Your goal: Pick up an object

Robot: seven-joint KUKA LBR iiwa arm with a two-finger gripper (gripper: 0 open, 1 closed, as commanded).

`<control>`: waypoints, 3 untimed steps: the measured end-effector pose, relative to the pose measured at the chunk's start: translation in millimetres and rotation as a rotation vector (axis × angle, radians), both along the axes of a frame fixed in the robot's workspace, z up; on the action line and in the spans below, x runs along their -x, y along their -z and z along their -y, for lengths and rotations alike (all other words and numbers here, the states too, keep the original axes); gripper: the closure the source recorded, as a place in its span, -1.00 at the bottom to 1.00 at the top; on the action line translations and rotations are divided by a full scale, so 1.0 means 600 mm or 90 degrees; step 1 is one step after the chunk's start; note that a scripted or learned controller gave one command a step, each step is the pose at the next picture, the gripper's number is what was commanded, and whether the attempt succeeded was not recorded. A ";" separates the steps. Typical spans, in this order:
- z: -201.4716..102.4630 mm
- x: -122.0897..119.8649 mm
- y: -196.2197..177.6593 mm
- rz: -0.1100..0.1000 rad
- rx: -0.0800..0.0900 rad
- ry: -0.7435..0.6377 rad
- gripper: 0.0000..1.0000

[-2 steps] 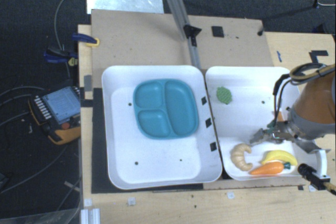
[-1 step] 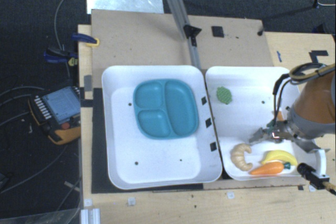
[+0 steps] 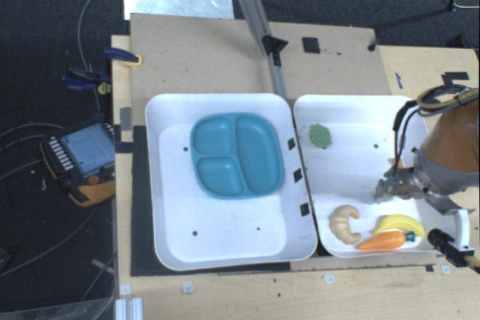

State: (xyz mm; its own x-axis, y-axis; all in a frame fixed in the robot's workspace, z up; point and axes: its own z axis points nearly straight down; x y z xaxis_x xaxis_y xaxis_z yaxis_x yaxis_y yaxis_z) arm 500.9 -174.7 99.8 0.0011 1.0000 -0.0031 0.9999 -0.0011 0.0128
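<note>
The gripper (image 3: 384, 189) sits low in the right-hand shallow white plastic bin (image 3: 352, 120), at the end of the grey arm with the orange band (image 3: 452, 142) that comes in from the right. Whether it is released or clenched cannot be told from this slanted view, since the dark wrist parts hide its tip, and nothing can be made out in its grasp.

Just near of the gripper lie the candidates for picking. A curved yellow banana-shaped toy (image 3: 400, 223) rests close to the near right of the bin, touching or almost touching an orange carrot-shaped toy with a dark green end (image 3: 384, 240) that lies along the near wall. To their left is a pale tan croissant-shaped toy (image 3: 345, 224). Well apart, toward the far left of the same bin, sits a small green bumpy round object (image 3: 320, 136).

The left-hand white bin (image 3: 225, 236) carries a blue plastic plate with three compartments (image 3: 237, 154).

By the look of things the task is not yet done: all four objects rest on the bin floor and none is lifted. The gripper appears placed for an approach near the banana, so closing on an object and raising it seem to be what is left.
</note>
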 end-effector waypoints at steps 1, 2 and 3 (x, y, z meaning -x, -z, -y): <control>0.002 -0.003 -0.072 -0.005 -0.001 -0.004 1.00; -0.006 0.005 -0.172 -0.003 -0.001 -0.004 1.00; -0.005 0.002 -0.262 -0.003 0.000 -0.005 1.00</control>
